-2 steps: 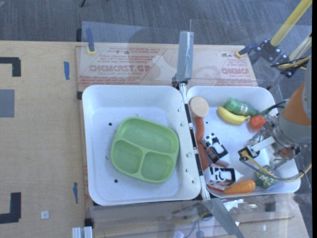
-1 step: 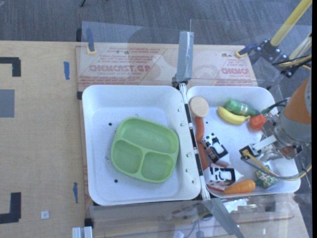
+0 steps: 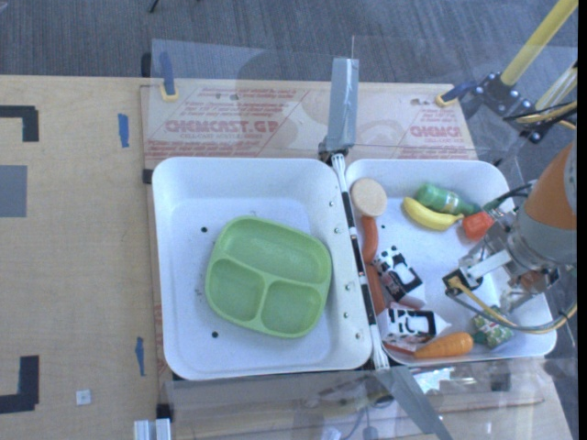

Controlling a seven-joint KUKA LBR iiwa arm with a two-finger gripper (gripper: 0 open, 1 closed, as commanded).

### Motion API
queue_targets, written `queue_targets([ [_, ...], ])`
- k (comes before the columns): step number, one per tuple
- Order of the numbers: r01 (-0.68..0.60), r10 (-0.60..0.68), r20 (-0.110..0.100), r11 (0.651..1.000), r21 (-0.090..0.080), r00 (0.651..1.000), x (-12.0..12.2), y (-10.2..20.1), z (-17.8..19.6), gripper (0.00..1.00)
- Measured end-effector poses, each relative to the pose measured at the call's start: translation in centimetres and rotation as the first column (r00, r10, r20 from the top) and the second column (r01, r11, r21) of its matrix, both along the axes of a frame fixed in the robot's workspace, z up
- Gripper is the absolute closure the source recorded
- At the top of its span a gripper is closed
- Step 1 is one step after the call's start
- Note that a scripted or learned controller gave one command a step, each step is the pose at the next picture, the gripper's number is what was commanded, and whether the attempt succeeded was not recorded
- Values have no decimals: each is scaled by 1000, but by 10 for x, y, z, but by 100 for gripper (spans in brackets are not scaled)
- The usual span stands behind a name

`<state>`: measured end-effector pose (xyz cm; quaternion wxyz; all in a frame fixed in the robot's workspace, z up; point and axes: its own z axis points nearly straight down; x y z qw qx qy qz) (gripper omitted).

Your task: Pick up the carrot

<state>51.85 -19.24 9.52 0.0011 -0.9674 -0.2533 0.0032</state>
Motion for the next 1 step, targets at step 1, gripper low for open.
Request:
queue_targets([
  [1,294,-294,10,956,15,956,-28,-23,-8,0],
])
